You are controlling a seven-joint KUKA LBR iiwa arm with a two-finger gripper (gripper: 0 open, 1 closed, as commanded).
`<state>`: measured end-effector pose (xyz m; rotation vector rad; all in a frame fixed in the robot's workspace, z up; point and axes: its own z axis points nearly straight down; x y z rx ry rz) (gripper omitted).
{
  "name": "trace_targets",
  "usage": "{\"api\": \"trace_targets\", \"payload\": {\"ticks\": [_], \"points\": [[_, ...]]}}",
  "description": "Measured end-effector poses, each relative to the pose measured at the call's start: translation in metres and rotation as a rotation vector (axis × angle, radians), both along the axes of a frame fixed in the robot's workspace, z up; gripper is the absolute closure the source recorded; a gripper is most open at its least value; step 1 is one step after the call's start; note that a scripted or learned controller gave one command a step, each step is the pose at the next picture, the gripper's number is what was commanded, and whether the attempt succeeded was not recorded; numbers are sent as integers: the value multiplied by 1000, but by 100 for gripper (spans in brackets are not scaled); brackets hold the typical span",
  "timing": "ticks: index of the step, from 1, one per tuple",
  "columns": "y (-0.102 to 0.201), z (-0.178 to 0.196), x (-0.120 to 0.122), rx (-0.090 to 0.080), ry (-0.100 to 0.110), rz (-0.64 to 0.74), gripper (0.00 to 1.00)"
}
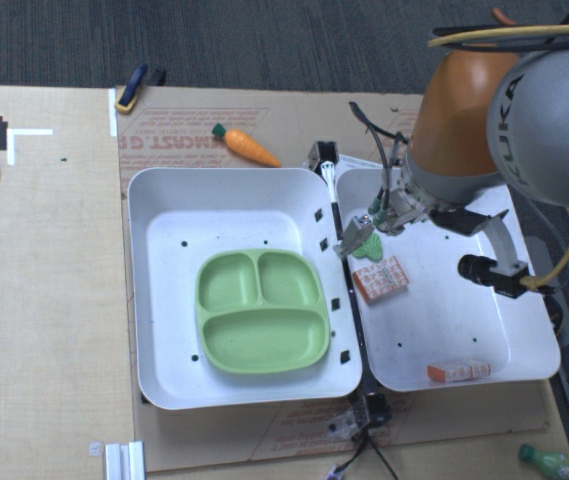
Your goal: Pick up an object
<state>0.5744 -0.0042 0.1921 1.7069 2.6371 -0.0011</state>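
Note:
My gripper (357, 236) hangs low over the left edge of the right bin (524, 353), close to the wall between the two bins. A small green object (371, 251) lies right under and beside its tip; whether it is touching the gripper is unclear. Just below that lies a red and white packet (380, 280) on the bin floor. A small orange box (458, 372) rests near the right bin's front edge. The arm's grey body and orange band cover the bin's far right part.
The left bin (164, 268) holds a green divided plate (262, 311). A toy carrot (248, 146) lies on the cardboard behind the bins. A blue and yellow tool (131, 89) sits at the back left, and a green bottle (554, 460) at the front right.

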Motion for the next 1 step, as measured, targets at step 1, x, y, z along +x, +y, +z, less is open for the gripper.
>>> {"api": "trace_targets", "payload": {"ticks": [1], "points": [[-16,0,-56,0,-1,374,0]]}}
